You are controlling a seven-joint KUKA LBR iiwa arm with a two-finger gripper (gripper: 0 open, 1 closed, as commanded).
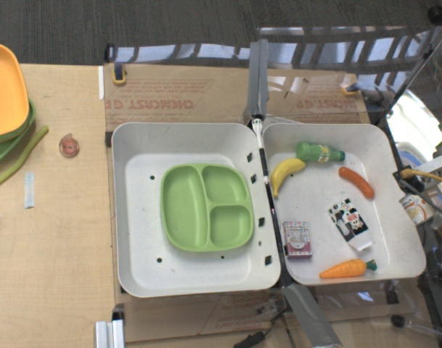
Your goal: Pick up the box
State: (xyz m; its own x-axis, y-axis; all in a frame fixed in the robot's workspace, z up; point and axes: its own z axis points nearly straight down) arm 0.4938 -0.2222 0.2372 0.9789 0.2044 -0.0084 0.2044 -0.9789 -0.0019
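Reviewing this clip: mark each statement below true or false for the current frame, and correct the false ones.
1. The green divided plate lies in the left bin. True.
2. The box sits on the green plate. False: it lies in the right bin, near the divider.
3. The banana lies beside the green bottle. True.
4. The carrot is at the right bin's far edge. False: it lies at the near edge.
5. The black-and-white tube lies in the left bin. False: right bin.
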